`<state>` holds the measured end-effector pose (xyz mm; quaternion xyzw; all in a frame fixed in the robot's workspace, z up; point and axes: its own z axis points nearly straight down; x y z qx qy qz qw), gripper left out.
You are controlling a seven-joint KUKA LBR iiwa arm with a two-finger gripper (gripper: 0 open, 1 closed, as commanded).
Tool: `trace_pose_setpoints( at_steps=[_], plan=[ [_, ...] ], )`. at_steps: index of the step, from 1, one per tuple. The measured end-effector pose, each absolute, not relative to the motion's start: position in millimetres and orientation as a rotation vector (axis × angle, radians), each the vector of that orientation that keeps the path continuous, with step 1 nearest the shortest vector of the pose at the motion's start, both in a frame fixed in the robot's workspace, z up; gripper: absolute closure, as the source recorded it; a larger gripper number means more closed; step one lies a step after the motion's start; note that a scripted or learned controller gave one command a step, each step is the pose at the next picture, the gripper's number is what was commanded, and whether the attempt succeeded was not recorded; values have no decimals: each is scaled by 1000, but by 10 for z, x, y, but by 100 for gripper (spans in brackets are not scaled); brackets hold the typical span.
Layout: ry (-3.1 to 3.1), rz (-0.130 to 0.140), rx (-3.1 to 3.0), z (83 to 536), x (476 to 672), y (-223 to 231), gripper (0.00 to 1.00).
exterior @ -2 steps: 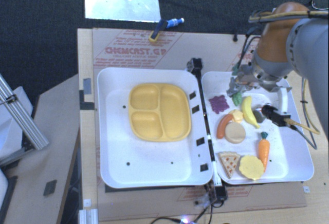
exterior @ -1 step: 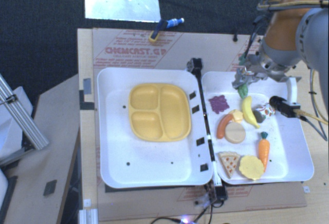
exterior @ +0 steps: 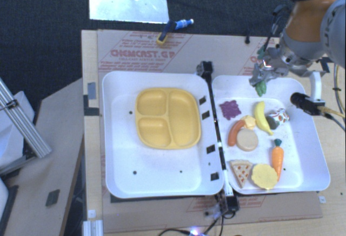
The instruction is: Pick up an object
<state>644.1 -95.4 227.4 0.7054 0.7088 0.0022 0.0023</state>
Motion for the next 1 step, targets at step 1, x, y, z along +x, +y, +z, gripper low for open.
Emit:
trace_pose_setpoints(
  at_steps=[1],
  plan=[
    [2229,2,2214,2350,6125,-677,100]
  ],
)
